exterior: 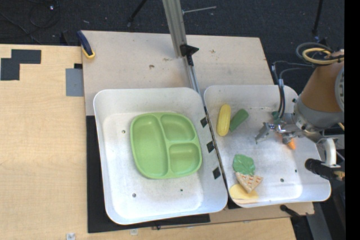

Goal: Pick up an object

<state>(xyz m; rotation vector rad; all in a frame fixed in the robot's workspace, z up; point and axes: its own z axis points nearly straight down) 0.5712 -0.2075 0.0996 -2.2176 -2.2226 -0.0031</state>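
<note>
Ok so looking down from the overhead cam: I'm reaching in from the right over the right bin [306,191], and my gripper [269,131] is hanging low above the bare middle patch of that bin. My two fingers look spread apart, nothing between them, so I'm not gripping anything. Just beside my wrist there's a little orange thing [290,144], too small to say what it is. Stuff I could grab is all on the left half of this bin: a yellow corn cob [223,120] standing lengthwise near the divider, a green pickle-ish piece [238,119] touching it on its right, tilted. Down toward the near edge there's a green leafy bit [243,163], and right below that a tan wedge with dots, looks like a pizza or cheese slice [249,181], resting on a pale yellow round piece [242,193]. All of those are apart from my fingers. The left bin [112,121] has a green divided plate [166,144] with three compartments, sitting about centre
</note>
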